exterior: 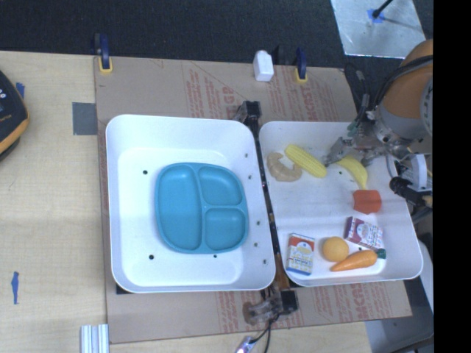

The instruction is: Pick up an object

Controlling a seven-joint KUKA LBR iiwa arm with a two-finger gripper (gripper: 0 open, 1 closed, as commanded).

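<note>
The right bin [294, 134] holds several toy foods. A yellow corn cob [305, 160] lies beside a beige curved piece [283, 168] at the bin's upper left. A yellow banana [356, 172] lies at the upper right, with a red block [367, 201] just below it. Along the front edge sit a small carton [300, 254], an orange [335, 248], a carrot [357, 259] and a second small pack [363, 232]. My gripper [347, 148] hangs low over the bin's upper right, between the corn cob and the banana, right above the banana's top end. I see nothing held in it.
The left bin [129, 134] carries a blue divided plate [201, 207] at its middle. Clamps and a white block [263, 65] stand along the cardboard's far edge. A dark device [9, 112] lies at the far left of the bench.
</note>
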